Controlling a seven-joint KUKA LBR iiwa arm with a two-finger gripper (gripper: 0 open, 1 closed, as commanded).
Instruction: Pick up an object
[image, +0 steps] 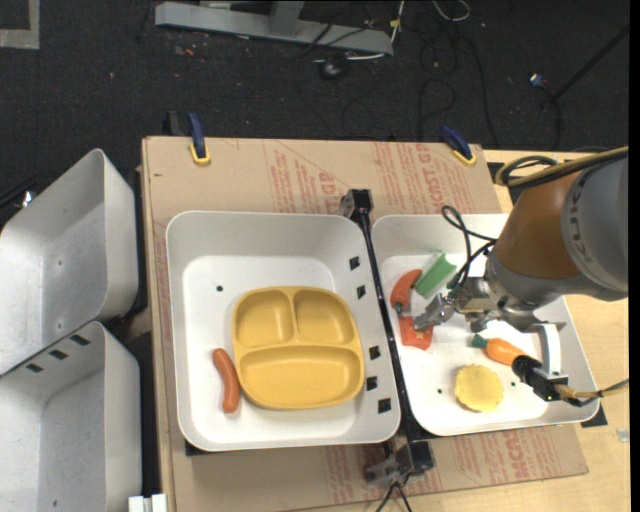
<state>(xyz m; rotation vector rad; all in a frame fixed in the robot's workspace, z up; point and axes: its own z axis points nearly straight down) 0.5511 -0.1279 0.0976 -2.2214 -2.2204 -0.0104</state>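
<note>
pincer (432, 312) low in the right bin (520, 420), over the red piece (412, 305) at its left side; can't tell if it's gripping. green block (435, 273) just beyond, carrot (503, 351) and yellow disc (479, 388) nearer. left bin (190, 330): yellow tray (297, 347), sausage (227, 379) at its left.

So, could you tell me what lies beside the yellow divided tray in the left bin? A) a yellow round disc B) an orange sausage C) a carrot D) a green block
B: an orange sausage lies just left of the yellow divided tray in the left bin.
</note>
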